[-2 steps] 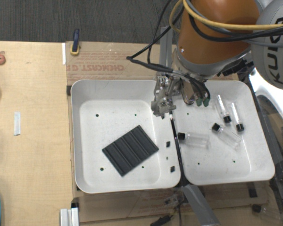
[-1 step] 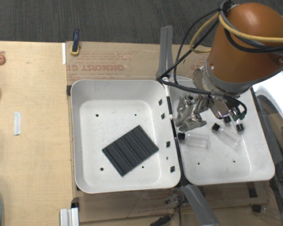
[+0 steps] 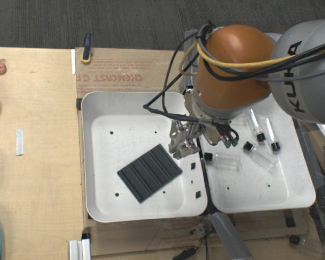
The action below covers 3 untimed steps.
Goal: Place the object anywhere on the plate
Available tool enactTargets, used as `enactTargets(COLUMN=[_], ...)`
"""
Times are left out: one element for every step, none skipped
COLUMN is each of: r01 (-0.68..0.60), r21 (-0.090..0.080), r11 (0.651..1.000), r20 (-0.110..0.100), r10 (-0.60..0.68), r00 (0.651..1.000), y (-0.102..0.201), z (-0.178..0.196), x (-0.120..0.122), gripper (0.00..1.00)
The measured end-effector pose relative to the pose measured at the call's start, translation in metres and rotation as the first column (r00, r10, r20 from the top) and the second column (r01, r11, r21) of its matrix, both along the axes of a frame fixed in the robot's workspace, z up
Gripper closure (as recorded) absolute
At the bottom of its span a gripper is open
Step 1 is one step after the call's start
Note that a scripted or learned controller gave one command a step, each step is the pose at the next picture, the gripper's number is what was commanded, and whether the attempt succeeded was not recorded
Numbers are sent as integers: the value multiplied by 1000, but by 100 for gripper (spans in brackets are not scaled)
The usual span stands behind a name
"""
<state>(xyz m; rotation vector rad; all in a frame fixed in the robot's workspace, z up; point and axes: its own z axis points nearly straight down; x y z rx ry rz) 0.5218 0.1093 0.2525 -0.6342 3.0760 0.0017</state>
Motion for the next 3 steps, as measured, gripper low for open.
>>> enactTargets(r01=[-140, -270, -220], r21=[0, 0, 0], r11=[990, 963, 976], r20=[3, 3, 2], r10=[140, 270, 220], r00=[990, 963, 976], y=[-38, -10, -59], z=[62, 37, 48], x=[-1, 60, 38], gripper=[100, 100, 100])
